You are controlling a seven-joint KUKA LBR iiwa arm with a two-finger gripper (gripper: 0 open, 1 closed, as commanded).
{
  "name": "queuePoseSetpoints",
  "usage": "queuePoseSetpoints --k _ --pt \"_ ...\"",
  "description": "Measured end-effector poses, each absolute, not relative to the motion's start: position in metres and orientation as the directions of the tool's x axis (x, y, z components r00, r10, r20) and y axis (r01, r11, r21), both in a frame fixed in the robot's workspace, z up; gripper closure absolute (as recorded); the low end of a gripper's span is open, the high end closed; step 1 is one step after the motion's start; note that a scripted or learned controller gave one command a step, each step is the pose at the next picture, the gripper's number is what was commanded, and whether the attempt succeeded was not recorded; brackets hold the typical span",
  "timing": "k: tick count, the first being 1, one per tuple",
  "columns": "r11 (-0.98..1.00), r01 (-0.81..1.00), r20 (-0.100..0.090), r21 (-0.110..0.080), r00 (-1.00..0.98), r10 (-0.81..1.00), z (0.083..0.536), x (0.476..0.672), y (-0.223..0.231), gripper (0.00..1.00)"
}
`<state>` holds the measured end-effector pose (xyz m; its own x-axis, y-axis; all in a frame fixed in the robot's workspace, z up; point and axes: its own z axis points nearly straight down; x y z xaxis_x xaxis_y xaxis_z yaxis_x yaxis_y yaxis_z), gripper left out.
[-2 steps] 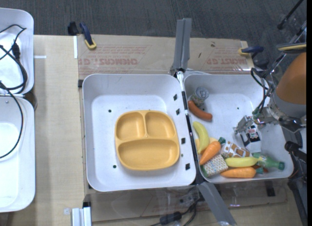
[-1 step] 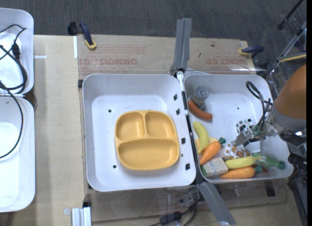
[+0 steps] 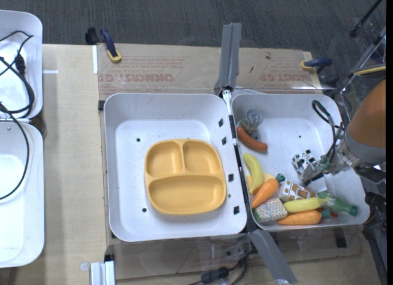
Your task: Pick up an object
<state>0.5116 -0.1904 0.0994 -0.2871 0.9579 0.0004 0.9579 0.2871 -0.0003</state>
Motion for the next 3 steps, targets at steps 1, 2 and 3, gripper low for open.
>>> queuePoseSetpoints --k 1,2,3 --pt "0.237 0.972 0.000 -0.001 -0.237 0.972 0.110 0.573 -0.175 1.00" --pt "0.556 0.831 -0.003 0.002 -0.556 0.831 0.093 0.602 -0.160 1.00" --pt "0.452 0.892 -0.002 0.000 -0.452 0.892 0.200 0.640 -0.131 1.00"
